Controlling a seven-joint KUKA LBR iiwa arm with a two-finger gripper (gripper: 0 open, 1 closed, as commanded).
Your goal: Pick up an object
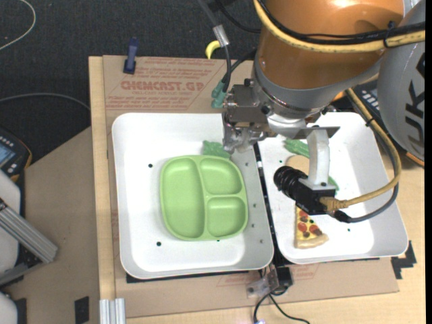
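Observation:
A light green divided plate (202, 198) lies in the middle of the left bin (135, 181). Just behind it, at the bin's back right, lies a small green leafy piece (213, 148). My gripper (233, 140) hangs low right beside that piece, at the wall between the bins. In the right bin (381, 187) a toy pizza slice (309, 229) lies near the front, and another small green piece (297, 146) lies at the back. The arm's grey wrist and orange band (324, 25) hide much of the right bin's back.
A black cylinder with a yellow cable (300, 186) and a white bracket (318, 159) hang from the arm over the right bin. A cardboard sheet (162, 79) lies behind the bins. Cables run along the back edge.

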